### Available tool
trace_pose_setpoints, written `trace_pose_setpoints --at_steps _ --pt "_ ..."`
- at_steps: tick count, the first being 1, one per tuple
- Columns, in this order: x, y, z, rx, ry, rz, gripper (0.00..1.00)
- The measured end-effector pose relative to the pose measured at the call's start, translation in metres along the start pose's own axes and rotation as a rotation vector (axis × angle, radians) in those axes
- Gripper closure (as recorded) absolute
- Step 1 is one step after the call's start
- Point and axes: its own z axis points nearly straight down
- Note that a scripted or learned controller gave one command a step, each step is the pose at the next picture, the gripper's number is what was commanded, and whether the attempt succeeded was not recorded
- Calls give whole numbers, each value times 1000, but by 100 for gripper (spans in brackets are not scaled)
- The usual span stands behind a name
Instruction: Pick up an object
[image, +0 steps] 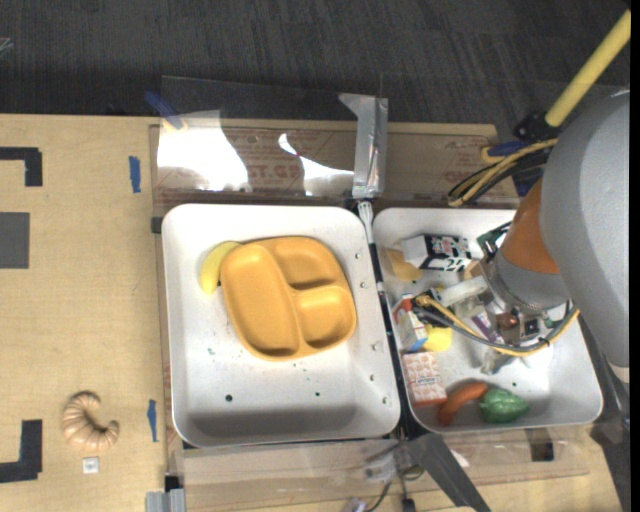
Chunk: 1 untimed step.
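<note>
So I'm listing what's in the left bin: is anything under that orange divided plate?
A yellow, banana-like piece pokes out from under the orange divided plate at its left edge. How far it runs beneath, or whether anything else lies there, is hidden by the plate.

Even overhead light, glare on clear panel (240, 150), slight softness.

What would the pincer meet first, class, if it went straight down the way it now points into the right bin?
Probably the loose clutter beneath it: the pincer hangs over small packets and a yellow block in the right bin. Its wrist and cables hide the tip, so depth is uncertain.
</note>
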Motion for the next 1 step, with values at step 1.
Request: trace_pose_setpoints --at_steps 1 --pt "59 35 -1 1 7 -300 0"
